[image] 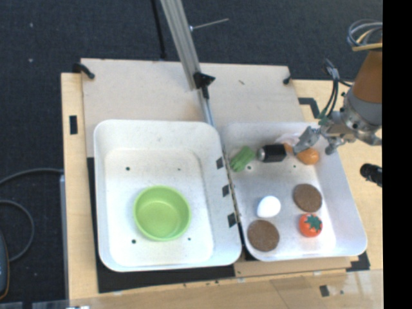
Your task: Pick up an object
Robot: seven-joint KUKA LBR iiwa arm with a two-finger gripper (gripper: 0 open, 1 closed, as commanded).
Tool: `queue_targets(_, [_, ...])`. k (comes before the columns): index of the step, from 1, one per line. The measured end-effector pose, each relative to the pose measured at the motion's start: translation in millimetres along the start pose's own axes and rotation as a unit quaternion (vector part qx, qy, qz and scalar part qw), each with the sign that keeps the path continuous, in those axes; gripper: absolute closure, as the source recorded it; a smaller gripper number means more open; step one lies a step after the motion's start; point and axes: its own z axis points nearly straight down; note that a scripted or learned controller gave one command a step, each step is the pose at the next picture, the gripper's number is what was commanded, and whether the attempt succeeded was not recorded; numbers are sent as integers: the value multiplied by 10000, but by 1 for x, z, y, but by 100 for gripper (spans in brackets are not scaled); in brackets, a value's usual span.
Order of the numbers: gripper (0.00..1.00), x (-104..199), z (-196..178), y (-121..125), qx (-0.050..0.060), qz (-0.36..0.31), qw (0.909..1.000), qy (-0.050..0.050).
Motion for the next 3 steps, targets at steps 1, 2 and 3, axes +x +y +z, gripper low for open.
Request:
queue_targets(1, [0, 0, 0, 0, 1, -3, 10000, -3])
queue_targets(2, [0, 0, 45, 7, 24, -11, 10000, 3])
queue_targets(3, [0, 6, 91, 2, 24, -6, 10000, 3])
